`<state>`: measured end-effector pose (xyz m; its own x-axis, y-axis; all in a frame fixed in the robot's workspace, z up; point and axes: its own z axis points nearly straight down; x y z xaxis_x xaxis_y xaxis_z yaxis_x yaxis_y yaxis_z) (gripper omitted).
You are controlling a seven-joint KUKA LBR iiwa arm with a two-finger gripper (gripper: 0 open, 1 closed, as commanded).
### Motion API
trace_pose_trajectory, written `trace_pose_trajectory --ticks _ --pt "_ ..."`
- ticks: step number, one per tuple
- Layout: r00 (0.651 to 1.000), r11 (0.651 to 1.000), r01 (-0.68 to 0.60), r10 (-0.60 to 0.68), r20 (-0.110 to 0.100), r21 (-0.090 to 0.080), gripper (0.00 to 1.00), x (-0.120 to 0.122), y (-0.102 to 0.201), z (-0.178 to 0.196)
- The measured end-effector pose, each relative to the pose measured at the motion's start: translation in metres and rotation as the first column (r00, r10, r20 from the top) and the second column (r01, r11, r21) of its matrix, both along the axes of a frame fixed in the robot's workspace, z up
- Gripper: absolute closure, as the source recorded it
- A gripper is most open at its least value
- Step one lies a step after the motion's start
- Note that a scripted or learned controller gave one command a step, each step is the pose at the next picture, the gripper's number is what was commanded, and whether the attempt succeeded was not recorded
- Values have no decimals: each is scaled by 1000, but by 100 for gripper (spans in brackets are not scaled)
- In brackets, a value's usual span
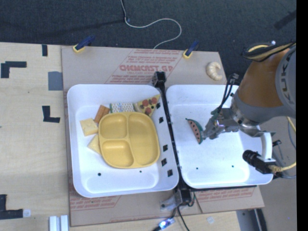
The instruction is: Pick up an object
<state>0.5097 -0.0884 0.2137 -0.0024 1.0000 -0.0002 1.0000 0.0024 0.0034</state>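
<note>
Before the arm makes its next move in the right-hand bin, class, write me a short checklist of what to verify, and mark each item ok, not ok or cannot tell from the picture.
1. Gripper is inside the right bin: ok.
2. A target lies within close reach: ok, the watermelon slice toy sits just beside the gripper.
3. Toy is actually between the jaws: cannot tell, the wrist hides the contact.
4. Toy has free space around it: ok, it lies apart from the bin walls.
5. Yellow divided plate and food pieces stay out of the way: ok, all are in the left bin.
6. Cable near the wrist is free of the bin edge: cannot tell.
</note>
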Motion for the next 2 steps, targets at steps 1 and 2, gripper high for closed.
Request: trace_pose_trajectory --ticks 1,2 --pt "1000 1000 1 -1 -4 0 100 0 1 11" --pt "1000 1000 -4 4 -5 1 100 13 45 16"
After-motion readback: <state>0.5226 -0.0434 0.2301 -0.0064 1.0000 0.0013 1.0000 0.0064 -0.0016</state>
